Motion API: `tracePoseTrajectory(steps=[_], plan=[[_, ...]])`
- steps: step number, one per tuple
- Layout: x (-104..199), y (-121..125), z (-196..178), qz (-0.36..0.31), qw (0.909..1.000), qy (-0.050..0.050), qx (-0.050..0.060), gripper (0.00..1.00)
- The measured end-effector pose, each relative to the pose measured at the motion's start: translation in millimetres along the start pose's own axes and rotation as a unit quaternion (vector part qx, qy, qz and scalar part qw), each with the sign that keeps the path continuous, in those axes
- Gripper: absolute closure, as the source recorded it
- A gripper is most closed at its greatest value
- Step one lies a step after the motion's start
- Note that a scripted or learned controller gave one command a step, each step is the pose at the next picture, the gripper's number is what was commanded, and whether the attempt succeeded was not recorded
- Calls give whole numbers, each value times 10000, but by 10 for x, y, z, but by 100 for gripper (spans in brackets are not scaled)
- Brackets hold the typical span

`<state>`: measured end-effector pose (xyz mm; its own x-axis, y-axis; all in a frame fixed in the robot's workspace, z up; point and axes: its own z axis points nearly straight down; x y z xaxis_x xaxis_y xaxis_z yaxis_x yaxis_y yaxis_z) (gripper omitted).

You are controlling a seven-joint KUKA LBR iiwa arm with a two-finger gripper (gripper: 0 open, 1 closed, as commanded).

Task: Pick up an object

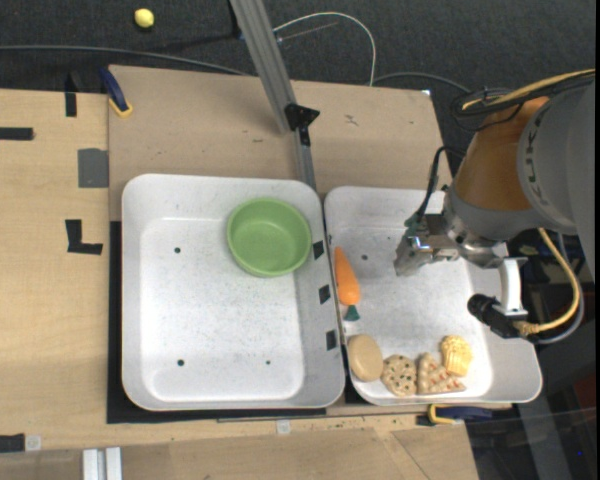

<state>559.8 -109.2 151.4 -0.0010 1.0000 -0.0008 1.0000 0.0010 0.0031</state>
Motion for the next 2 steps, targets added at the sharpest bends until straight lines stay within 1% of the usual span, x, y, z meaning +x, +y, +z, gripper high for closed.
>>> tracePoseTrajectory(steps=[1,2], plan=[[-16,-19,-425,-1,10000,1,3,100],[5,-20,-1055,-5,10000,-3,-13,100]])
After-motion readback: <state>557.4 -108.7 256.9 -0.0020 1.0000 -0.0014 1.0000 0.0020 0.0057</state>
